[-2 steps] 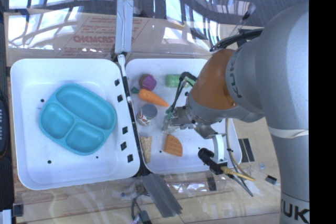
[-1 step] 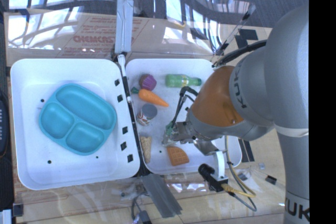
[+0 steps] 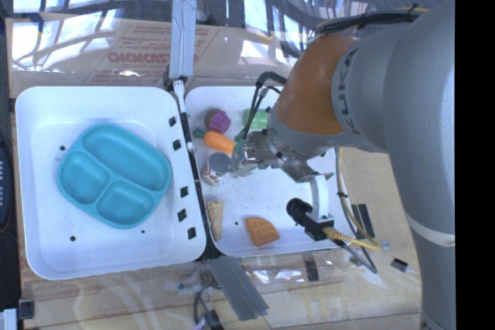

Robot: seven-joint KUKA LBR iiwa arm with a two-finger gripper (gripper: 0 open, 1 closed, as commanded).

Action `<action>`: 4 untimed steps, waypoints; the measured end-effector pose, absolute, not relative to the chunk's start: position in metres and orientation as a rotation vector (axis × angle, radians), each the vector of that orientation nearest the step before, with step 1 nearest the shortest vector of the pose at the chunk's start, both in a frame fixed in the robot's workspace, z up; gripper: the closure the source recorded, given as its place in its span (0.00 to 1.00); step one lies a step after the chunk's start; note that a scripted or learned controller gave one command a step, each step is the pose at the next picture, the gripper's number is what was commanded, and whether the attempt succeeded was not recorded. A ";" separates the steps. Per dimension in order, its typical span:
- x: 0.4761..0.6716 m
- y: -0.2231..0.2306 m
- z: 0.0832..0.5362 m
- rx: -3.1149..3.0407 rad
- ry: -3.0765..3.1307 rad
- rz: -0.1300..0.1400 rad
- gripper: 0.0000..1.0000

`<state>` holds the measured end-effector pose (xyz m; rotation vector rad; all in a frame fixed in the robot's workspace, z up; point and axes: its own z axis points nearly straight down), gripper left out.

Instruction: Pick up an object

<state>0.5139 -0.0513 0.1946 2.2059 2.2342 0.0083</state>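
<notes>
Grey and orange, the arm (image 3: pixel 363 81) takes up the right of the camera view and reaches down over the right bin (image 3: pixel 240 239). The left bin (image 3: pixel 39 243) holds a blue divided plate (image 3: pixel 114 175) lying flat near its middle. In the right bin the gripper (image 3: pixel 240 154) hangs low over the upper left part, among a cluster of small things. An orange carrot-like piece (image 3: pixel 219 141) lies just left of it, close enough that touching cannot be ruled out. A purple piece (image 3: pixel 219 120) sits just above the carrot, and a green piece (image 3: pixel 255 120) lies partly under the wrist. A small grey round thing (image 3: pixel 220 162) lies just beside the gripper's tip. Whether the pincer is spread or closed cannot be told, and nothing is seen clamped in it. An orange-brown wedge (image 3: pixel 262 231) lies well apart near the bin's lower edge, and a pale cone (image 3: pixel 214 216) rests by the left wall.
</notes>
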 end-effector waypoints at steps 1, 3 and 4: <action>0.512 -0.054 0.192 2.213 2.233 -0.001 0.00; 0.624 -0.105 0.105 2.196 2.224 0.029 0.00; 0.541 -0.143 0.091 2.218 2.229 -0.005 0.00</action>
